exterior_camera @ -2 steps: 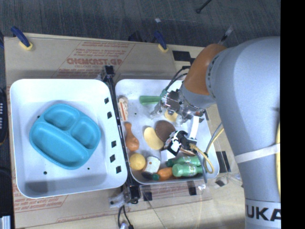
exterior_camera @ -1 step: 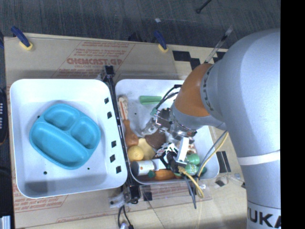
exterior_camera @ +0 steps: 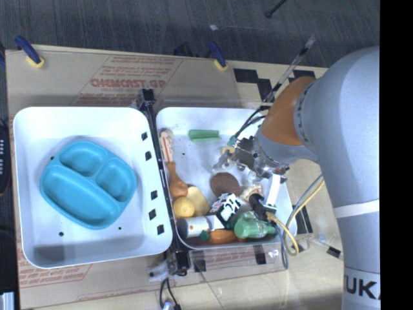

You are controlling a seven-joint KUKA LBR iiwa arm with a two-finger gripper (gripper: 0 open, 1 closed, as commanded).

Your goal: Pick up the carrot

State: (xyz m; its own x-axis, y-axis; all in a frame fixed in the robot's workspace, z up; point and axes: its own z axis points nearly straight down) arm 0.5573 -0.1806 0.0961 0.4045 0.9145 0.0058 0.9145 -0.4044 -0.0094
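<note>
The carrot (exterior_camera: 222,236) is a short orange piece lying along the front wall of the right bin (exterior_camera: 193,118), between a white bottle (exterior_camera: 197,225) and a green plastic item (exterior_camera: 249,227). My gripper (exterior_camera: 231,155) hangs over the middle of the right bin, above and just behind a brown round object (exterior_camera: 224,183). It is well back from the carrot, with the pile of items between them. Nothing shows in its grasp.
A green stick (exterior_camera: 204,134) lies at the bin's back. A sausage-like piece (exterior_camera: 166,146), a brown drumstick shape (exterior_camera: 176,183) and yellow fruit (exterior_camera: 185,206) line the left wall. A black-and-white object (exterior_camera: 226,206) sits mid-front. The left bin (exterior_camera: 26,173) holds a blue divided plate (exterior_camera: 88,183).
</note>
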